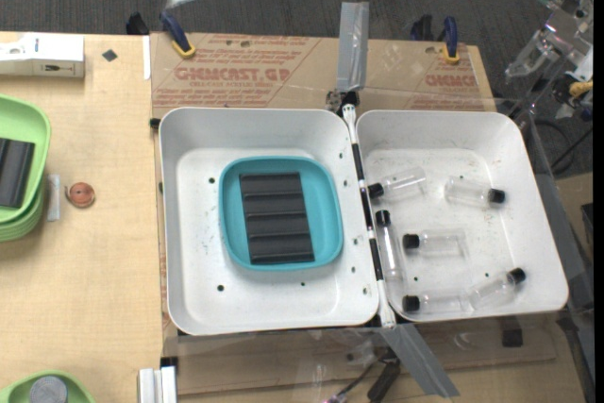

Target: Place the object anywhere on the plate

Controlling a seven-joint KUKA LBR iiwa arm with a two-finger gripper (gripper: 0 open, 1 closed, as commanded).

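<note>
Clear plastic, black caps: the objects you want are small vials scattered across the right bin (528, 203). One vial (396, 183) lies near the divider at the upper left, another (475, 193) to its right, one (434, 243) mid-bin, one (493, 286) toward the lower right corner, one (436, 301) along the near wall. A sixth seems to lie hard against the divider (382, 236); hard to tell from glare.

Teal plate (280, 213) sits centred in the left bin (184, 231), carrying a dark ribbed insert (276, 217). No vial rests on it. Judgement: sorting layout, supply on one side, target on the other, so any pick means one carry across the divider. Plate well clear of the bin walls, which should give you room to descend.

Arm: the gripper (557, 38) is parked at the upper right, outside and beyond the right bin, well apart from every vial. Looks retracted. You cannot tell from this angle how the hand is set; nothing visibly held.

Judgement: task at its start. The mid-bin vial lies most in the open; those near walls look awkward.
</note>
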